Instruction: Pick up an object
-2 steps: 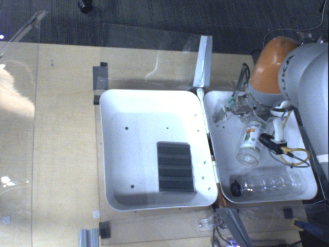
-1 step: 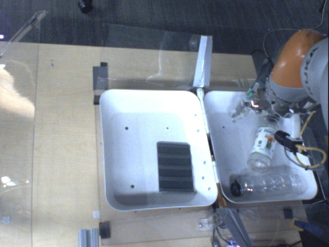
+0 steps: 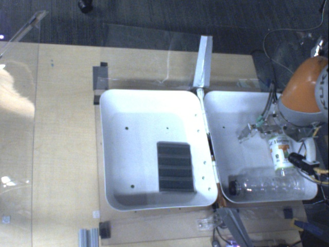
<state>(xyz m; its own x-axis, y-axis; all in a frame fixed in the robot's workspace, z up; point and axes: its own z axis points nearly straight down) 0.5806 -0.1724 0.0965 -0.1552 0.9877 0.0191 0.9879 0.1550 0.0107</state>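
A dark ribbed rectangular block (image 3: 175, 166) lies flat in the left bin (image 3: 118, 138), towards its front. In the right bin (image 3: 231, 112), a clear plastic bottle (image 3: 270, 186) with a black cap lies on its side along the front wall. A small white bottle (image 3: 280, 154) with a green and orange label sits just behind it, near the right side. My gripper (image 3: 250, 131) hangs over the middle of the right bin, left of the small white bottle, below the orange-banded wrist (image 3: 306, 89). Nothing is visibly held in it.
A metal divider strip (image 3: 203, 60) stands behind the seam between the bins. Cables (image 3: 308, 166) trail from the wrist over the right bin's right edge. The wooden bench (image 3: 56, 138) stretches out to the left.
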